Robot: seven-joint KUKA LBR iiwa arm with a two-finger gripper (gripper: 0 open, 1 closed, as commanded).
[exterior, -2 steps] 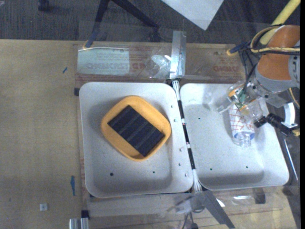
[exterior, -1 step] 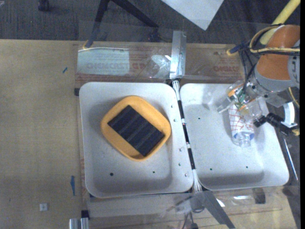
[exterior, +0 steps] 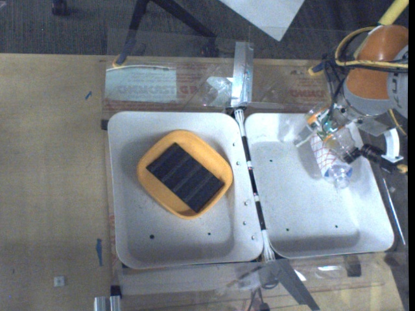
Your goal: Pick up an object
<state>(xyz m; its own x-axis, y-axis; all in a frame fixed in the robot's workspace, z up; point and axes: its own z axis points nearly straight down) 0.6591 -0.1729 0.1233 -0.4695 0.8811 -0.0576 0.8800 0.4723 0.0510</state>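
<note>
A view from above, looking down at a slant on a wooden bench (exterior: 52, 173) that bears two shallow white bins side by side.

The left bin (exterior: 130, 238) holds a yellow pad (exterior: 214, 157) with a dark ribbed panel (exterior: 185, 177) on top. The pad lies near the middle of this bin, turned at an angle to its walls.

The right bin (exterior: 311, 225) lies just beside the left bin, the two touching along a central seam. In its upper right part, well apart from the pad, is a clear plastic bottle (exterior: 334, 167) with a red-patterned label, tilted, its lower end close to the bin floor.

The arm (exterior: 376, 63), grey with an orange band, reaches over the right bin's upper right corner. The gripper (exterior: 331, 131) is at the bottle's upper end. Whether its grasp is on the bottle, or how it stands, cannot be told: clutter and glare hide it.

Beyond the bins, taped plastic (exterior: 142, 83) lies on the bench.
</note>
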